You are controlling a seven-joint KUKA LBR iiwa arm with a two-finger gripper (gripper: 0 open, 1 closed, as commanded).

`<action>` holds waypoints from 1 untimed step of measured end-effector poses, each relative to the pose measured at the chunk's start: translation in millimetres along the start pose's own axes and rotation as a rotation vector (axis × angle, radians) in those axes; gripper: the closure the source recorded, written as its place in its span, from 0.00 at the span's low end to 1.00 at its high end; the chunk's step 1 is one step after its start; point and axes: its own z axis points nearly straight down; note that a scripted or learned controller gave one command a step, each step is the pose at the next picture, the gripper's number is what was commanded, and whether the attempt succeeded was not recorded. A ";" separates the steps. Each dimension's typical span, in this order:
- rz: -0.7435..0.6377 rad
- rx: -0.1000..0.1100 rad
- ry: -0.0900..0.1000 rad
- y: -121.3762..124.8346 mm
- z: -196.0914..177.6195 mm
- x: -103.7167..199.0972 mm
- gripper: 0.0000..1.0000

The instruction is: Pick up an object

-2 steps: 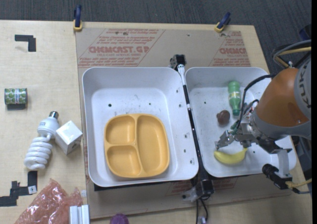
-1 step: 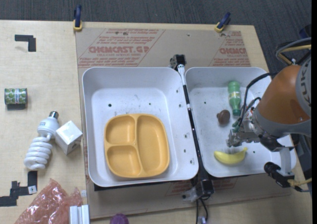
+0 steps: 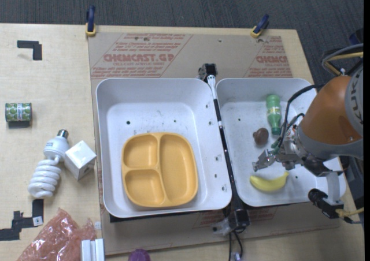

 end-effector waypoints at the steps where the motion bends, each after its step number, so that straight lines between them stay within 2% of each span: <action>1: -0.002 0.002 0.001 -3.1 12.9 26.4 0.00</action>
